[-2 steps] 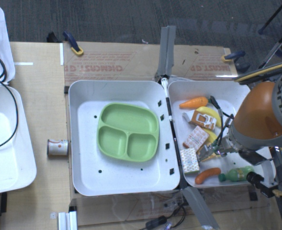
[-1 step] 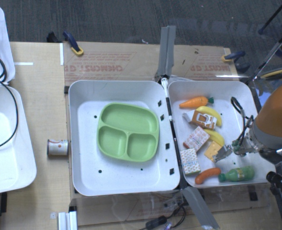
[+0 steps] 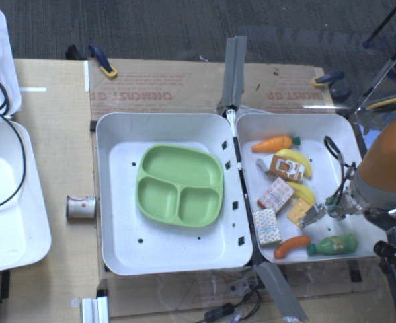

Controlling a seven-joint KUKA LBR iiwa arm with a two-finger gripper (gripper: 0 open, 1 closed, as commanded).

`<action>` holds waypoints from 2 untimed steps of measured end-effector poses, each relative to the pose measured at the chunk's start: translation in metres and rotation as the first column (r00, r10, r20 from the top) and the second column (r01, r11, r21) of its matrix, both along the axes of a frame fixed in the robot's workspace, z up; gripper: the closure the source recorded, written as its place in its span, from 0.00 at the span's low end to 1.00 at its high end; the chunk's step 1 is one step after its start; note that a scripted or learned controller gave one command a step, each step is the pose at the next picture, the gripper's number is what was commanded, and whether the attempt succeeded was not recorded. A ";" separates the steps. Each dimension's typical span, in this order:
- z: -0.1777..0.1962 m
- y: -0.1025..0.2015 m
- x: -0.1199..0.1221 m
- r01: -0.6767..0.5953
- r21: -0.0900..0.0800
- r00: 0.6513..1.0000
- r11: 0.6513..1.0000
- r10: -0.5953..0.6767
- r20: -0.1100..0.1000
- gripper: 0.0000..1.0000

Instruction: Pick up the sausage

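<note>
sausage lies in right bin; end effector hovers just above.

You'll find the sausage just left of the bottle (right bin); the claw hangs just behind both.

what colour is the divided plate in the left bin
Light green, plain with no pattern. The divided plate shows clearly in the camera view.
</note>
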State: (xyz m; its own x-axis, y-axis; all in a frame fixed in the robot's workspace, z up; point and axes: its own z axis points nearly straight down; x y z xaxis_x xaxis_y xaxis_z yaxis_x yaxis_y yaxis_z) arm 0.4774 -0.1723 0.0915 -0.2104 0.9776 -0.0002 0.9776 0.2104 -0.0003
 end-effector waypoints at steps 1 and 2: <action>0.009 0.016 0.018 -0.026 0.000 1.000 1.000 0.026 0.000 0.00; 0.000 0.035 0.000 -0.345 0.002 0.939 0.939 0.345 -0.001 0.00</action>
